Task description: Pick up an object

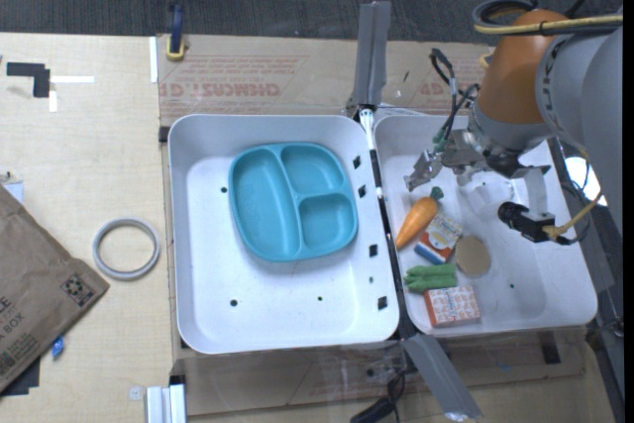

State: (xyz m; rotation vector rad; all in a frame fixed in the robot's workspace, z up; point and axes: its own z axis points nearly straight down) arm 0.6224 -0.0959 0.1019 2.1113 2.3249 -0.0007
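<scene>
Several small things crowd the right bin (565, 307), and that crowding is my main worry: the carrot (417, 220) lies tilted with a small packet (443, 232) touching its lower side, a tan disc (475, 257) just beyond at about four o'clock from it, and a green piece (429, 276) and a red-and-white box (454, 306) near the bin's six o'clock edge. If I come down on the carrot, I judge a finger could land on the packet or nudge the carrot against the divider (381, 213) between the bins, and its tapered, rounded body may squirt out of a closing grip. The gripper (433, 169) hangs just above the carrot's leafy end, at roughly twelve o'clock from it, with nothing between its fingers that I can see; whether they stand wide or narrow I cannot tell from this angle. The arm (555, 84) reaches in from three o'clock, its orange band (515, 64) high over the bin's far corner, wrist bent down toward the bin floor. The left bin (198, 243) carries a blue divided plate (294, 201), well apart from the gripper.
</scene>
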